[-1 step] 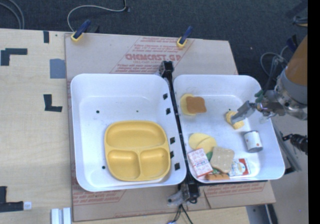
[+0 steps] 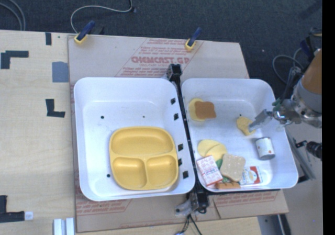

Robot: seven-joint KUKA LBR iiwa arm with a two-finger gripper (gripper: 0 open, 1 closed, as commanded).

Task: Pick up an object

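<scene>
The right bin (image 2: 261, 88) holds several toy foods. A tan bun with a brown top (image 2: 202, 109) lies at its left. A small yellow wedge (image 2: 243, 124) sits near the middle right, and a silver can (image 2: 265, 148) lies on its side below it. Yellow slices (image 2: 211, 148), a red-and-white packet (image 2: 208, 170), a bread slice (image 2: 233, 166) and a sauce packet (image 2: 252, 175) crowd the front edge. My gripper (image 2: 257, 122) reaches in from the right, low over the bin, its tip right beside the yellow wedge and above the can. I see nothing held.
The left bin (image 2: 94, 92) carries a yellow divided plate (image 2: 143, 157). A black divider with clips (image 2: 180, 124) runs between the bins. The arm's wrist (image 2: 306, 105) hangs over the right bin's right wall. Cardboard (image 2: 157, 58) lies under both bins.
</scene>
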